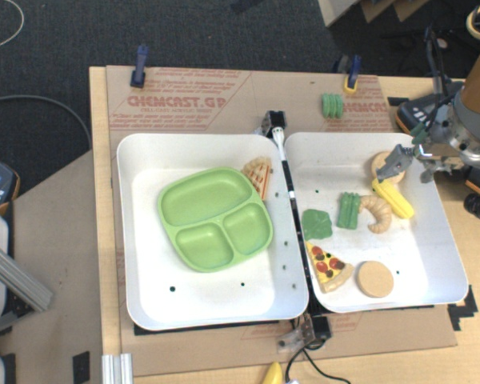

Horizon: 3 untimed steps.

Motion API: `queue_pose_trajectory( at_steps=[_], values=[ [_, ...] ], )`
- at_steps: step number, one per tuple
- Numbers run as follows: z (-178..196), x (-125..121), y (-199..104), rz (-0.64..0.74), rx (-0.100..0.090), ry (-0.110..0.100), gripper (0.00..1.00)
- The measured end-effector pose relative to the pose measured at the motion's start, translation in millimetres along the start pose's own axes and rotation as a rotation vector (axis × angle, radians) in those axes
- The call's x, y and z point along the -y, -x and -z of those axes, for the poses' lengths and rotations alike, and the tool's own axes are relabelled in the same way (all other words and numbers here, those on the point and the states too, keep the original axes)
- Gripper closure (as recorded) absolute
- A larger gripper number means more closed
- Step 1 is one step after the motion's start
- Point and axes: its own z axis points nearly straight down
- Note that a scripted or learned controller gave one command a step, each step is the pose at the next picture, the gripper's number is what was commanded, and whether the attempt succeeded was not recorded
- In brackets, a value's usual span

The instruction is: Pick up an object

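Overhead, the desk is covered by a brown cardboard sheet printed with red lettering that reads "CHEMCAST" followed by "GP", repeated in slanted rows; the smaller red print beside it is too fine to read. Two white bins sit on it side by side, touching along a black centre strip. The left bin holds a green divided plate with three compartments, tilted at an angle, and a waffle-patterned toy piece rests against the plate's upper right edge. The right bin holds a toy pizza slice near its front left, a round tan disc just beside it, a green leafy piece, a ribbed green piece, a croissant and a yellow corn cob lying touching the croissant. A pale ring-shaped piece lies behind the corn, partly hidden by the arm. The hand reaches in from the right and hangs over the bin's back right area, just above the ring and the corn; whether its fingers are apart or together cannot be told, and nothing shows between them. A small green ribbed block lies on the cardboard behind the right bin, near a blue and yellow clamp; a blue clamp grips the cardboard's back left edge.
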Motion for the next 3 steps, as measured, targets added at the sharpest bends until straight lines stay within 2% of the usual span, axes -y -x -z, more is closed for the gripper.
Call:
queue_pose_trajectory(
  at_steps=[1,2,3],
  values=[
    [-149.6,-22.9,35.2,-0.002,-0.003,-0.012,0.00],
    [-129.8,-26.8,34.9,-0.001,0.001,0.003,1.00],
    [-57.5,-37.5,-77.9,0.012,-0.004,0.009,1.00]
  ],
)
